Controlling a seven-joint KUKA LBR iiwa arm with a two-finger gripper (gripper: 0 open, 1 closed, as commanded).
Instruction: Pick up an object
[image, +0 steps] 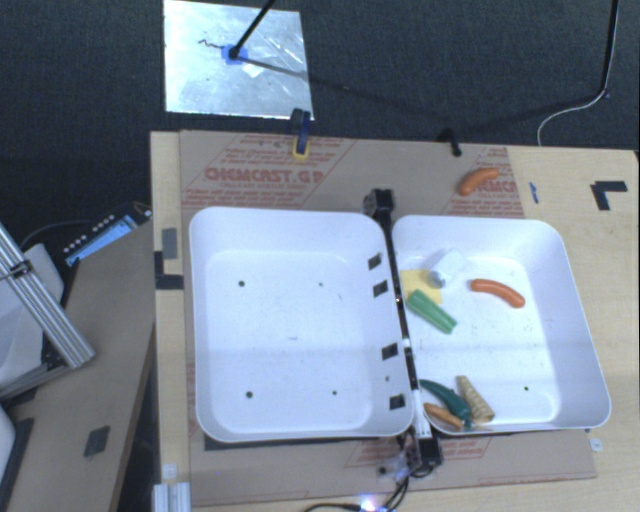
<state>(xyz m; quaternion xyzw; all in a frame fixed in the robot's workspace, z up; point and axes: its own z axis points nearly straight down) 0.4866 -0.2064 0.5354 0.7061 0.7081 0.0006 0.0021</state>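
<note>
While two white bins sit side by side on the bench, every loose item lies at or beyond the right one.
Left bin (200, 330): bare white floor, dark mounting dots. Right bin (580, 330), along its left wall: yellow piece (418, 283) touching a green piece (432, 313); pale whitish object (447, 266) just above them. Near front-left corner: dark green item (447, 398), small orange piece (443, 416) and tan cob (475, 399), bunched together. Mid-bin, well apart: orange sausage (497, 291). Behind the bin, on the brown board (260, 172): second orange sausage (478, 180).
</note>
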